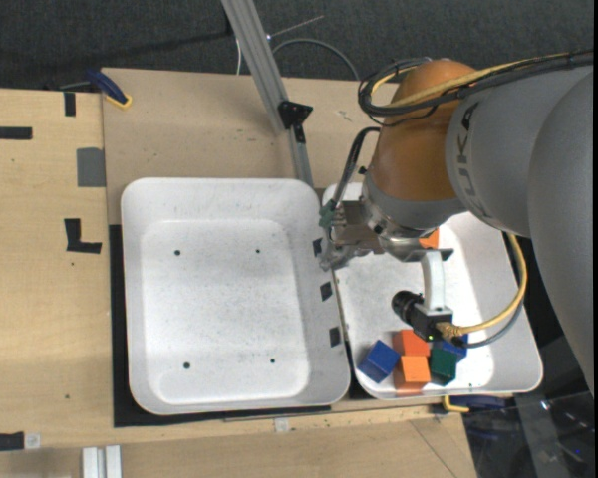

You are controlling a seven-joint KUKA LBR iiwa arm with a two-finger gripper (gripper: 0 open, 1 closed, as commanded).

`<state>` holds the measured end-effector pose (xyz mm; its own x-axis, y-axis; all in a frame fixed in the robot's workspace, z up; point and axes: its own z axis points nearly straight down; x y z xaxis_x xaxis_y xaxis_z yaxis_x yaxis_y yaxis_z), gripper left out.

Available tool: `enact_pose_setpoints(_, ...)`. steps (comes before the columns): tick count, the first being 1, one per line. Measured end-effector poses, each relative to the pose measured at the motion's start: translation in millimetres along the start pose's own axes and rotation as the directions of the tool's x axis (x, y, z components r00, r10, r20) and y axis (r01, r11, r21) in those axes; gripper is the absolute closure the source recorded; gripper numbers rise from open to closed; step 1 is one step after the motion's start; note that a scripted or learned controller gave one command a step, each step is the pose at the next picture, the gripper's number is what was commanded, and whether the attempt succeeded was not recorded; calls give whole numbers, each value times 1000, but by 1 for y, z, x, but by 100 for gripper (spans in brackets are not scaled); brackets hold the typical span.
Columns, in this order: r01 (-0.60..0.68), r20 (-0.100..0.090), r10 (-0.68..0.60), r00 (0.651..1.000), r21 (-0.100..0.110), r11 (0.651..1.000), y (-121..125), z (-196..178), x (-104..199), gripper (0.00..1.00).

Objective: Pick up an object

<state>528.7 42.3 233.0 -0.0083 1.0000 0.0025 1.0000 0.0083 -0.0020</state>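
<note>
Roughly, the gripper [331,254] sat at 10 o'clock from the block cluster [411,358], well apart; jaw state unclear.

Black tape pieces [75,235] and a grey patch [91,166] mark the wooden bench [40,297] left of the bins.

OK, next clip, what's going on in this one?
A grey KUKA arm with an orange band reaches in from the right, above the right bin. Its gripper sits near that bin's left rim, close to the divide with the left bin. I can't see any object between its fingers. The pickable pieces, a blue block, an orange block and a green block, lie clustered at the near end of the right bin, apart from the gripper.
</note>
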Motion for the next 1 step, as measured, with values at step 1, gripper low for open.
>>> enact_pose_setpoints(1,-2,1,2,1000,0,1000,10,7,46,100)
